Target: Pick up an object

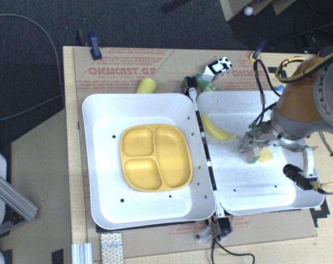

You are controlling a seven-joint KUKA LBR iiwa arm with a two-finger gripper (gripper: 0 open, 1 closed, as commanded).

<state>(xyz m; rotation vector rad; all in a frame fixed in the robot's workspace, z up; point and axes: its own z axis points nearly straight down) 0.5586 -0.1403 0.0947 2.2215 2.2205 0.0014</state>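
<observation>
Camera view is looking down on the bench, and nearest the lens a yellow divided plate [156,157] is lying flat in the left bin [100,202], its three shallow compartments smooth and glossy like moulded plastic. Just right of that plate, across the hinged seam, the right bin [249,194] is showing a matte white floor. Right of the plate and further back in that bin, the gripper [253,149] is reaching down over a small pale yellow piece [265,156]; whether the tool is released or clenched I cannot tell, since the wrist is hiding it. Between the plate and the gripper a banana [216,129] is resting, curved, smooth-skinned, apparently a toy. Beyond the plate, outside the bins, a yellow rounded object [146,85] is sitting on the printed brown cardboard [122,67]. For the step in hand, I judge the descent should be centring over the small piece and going low enough to be closing on its sides, not skidding it across the slick floor.
</observation>
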